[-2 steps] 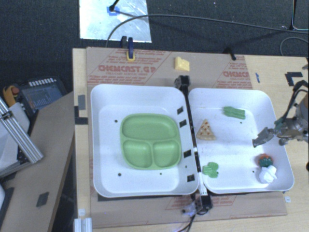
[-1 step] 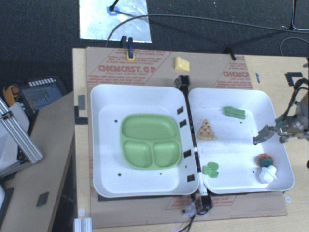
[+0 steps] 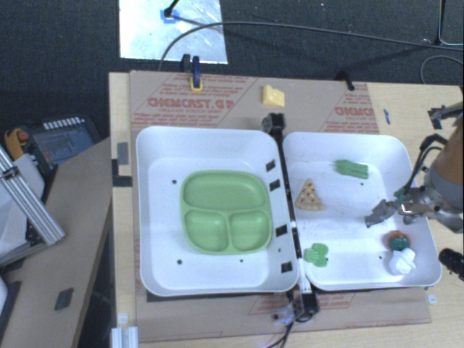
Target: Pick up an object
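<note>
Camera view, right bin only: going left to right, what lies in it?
Pizza slice toy → small green toy → long green toy → gripper → white toy with teal and red top, all in the right bin.

Two white bins (image 3: 210, 143), smooth moulded plastic with a soft sheen. Green divided tray (image 3: 225, 212) in the left bin: matt plastic, smooth. Brown printed cardboard sheet (image 3: 239, 96) under the bins, dull and papery, over a pale wood-look surface (image 3: 119, 107). Hand (image 3: 384, 212) at the right bin's right edge: grey metal, dull. Crinkled foil-like sheet (image 3: 170, 17) beyond the far edge, shiny.
</note>
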